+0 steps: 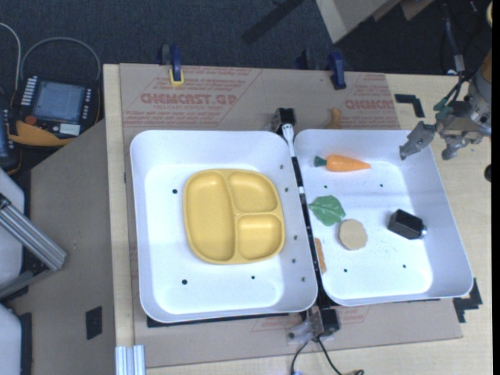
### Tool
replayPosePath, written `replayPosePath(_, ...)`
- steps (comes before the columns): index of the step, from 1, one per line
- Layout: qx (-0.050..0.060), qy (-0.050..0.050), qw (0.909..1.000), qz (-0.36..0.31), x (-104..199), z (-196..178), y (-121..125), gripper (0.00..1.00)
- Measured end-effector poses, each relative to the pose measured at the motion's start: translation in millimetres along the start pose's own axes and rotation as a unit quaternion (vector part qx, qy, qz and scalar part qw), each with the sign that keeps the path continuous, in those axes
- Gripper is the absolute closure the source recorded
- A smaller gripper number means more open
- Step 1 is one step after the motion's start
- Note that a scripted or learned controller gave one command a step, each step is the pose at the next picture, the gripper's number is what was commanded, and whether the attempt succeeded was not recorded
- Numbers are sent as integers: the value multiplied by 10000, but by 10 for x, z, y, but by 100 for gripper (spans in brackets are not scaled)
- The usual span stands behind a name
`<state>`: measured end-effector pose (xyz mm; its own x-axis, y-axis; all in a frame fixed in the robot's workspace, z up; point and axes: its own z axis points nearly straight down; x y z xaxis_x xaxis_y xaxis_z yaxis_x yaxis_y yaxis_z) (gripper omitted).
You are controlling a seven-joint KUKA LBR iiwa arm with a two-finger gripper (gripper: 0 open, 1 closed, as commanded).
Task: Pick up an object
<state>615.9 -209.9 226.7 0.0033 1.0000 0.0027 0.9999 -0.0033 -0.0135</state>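
The right bin (437, 276) holds an orange toy carrot (346, 163) near its back, a green leaf piece (327, 209) at its left, a tan round disc (352, 234) just below the leaf, and a small black block (405, 224) toward the right. My gripper (432, 144) hangs over the bin's back right corner, open, its two fingers spread with nothing between them. It is well to the right of the carrot and above the black block.
The left bin (156, 280) holds a yellow divided plate (233, 214). Both bins rest on a cardboard sheet (234, 92) held by blue clamps (173, 62). A pendant (55, 104) lies off the bench at the left.
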Motion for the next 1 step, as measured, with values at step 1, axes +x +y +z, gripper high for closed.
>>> replayPosePath(1, -71, -17, 10000, -18, 9, -86, 29, 0)
